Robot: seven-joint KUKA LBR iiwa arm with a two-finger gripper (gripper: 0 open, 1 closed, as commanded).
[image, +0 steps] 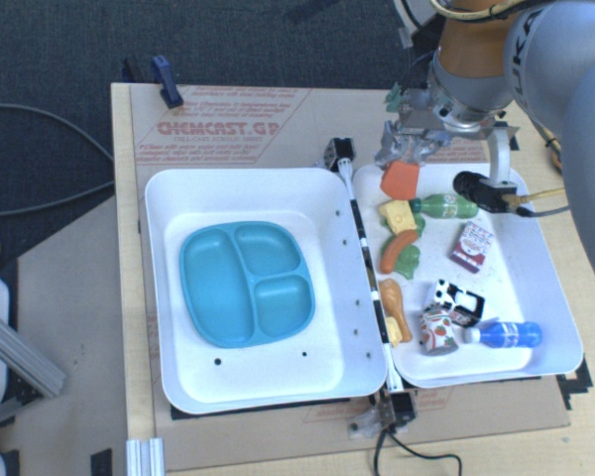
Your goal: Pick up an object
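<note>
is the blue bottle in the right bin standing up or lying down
Lying down. The blue bottle rests on its side on the right bin's floor, white cap end pointing left toward the small carton.

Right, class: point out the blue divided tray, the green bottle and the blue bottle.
blue divided tray [246, 283], camera view, centre where the dividers meet.
green bottle [444, 206], camera view, middle of its body.
blue bottle [508, 335], camera view, middle of its body.
</note>
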